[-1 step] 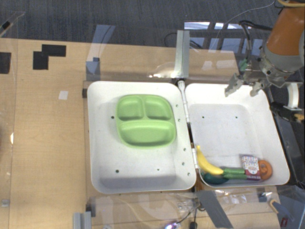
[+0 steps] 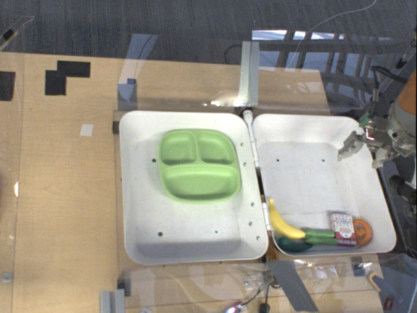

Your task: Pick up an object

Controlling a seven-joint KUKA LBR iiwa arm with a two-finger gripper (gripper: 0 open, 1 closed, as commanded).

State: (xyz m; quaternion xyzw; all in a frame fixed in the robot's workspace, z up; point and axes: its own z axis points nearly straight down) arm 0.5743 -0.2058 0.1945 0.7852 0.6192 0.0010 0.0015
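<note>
A yellow banana [image 2: 284, 221] lies in the near left corner of the right bin [image 2: 306, 175]. Just beside it, along the bin's near wall, sit a green, cucumber-like vegetable [image 2: 313, 237], a small printed packet [image 2: 341, 223] and an orange round fruit [image 2: 362, 232], all bunched together. The gripper [image 2: 365, 150] hovers over the far right edge of that bin, well apart from the pile, its fingers [image 2: 348, 146] spread apart with nothing between them. The left bin [image 2: 140, 175] holds a green divided plate [image 2: 198, 163]. Both bins rest on a wooden bench [image 2: 58, 175].
</note>
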